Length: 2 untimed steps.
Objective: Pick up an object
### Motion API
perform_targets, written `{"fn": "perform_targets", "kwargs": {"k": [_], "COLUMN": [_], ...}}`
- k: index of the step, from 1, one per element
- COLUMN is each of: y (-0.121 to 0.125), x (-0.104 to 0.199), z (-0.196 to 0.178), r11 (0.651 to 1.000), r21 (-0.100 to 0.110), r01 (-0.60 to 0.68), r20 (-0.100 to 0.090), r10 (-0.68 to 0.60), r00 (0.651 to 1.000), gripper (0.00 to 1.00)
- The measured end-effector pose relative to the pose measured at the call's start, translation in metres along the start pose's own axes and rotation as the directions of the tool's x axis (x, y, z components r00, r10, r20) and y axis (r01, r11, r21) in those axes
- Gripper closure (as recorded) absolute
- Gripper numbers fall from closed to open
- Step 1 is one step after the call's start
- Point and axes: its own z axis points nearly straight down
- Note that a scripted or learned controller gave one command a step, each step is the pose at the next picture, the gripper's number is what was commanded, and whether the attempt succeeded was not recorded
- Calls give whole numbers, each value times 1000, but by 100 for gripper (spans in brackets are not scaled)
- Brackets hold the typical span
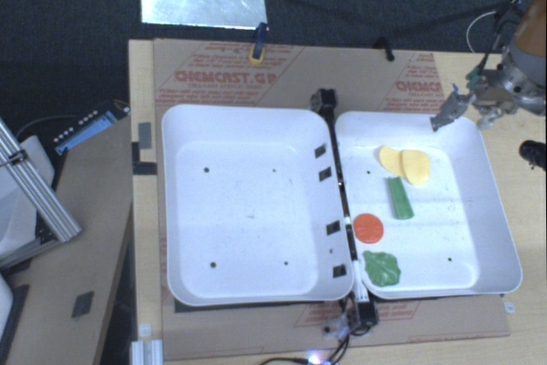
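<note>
Crumpled green lump (381, 267), flat orange disc (368, 228), green bar (400, 197); gripper (467, 106) spread, holding nothing.

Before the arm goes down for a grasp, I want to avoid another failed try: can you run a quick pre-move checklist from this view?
1. Gripper holds nothing: ok, no object between its fingers.
2. Fingers spread for a grasp: ok, they look apart.
3. Objects present in the right bin: ok, yellow pieces, green stick, orange disc, green lump.
4. Gripper above a target: not ok, it hovers over the bin's upper rim.
5. Target spacing: not ok for the green stick, which touches the yellow pieces; the orange disc looks apart.
</note>
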Motion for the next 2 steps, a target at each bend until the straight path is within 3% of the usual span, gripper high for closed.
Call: {"fn": "perform_targets", "kwargs": {"k": [1, 2], "y": [8, -38], "x": [32, 85], "z": [106, 164], "r11": [1000, 1000], "r21": [7, 9], "r01": [4, 4], "r20": [-3, -5], "r10": [-4, -4], "r00": [1000, 1000], "gripper": [0, 0]}}
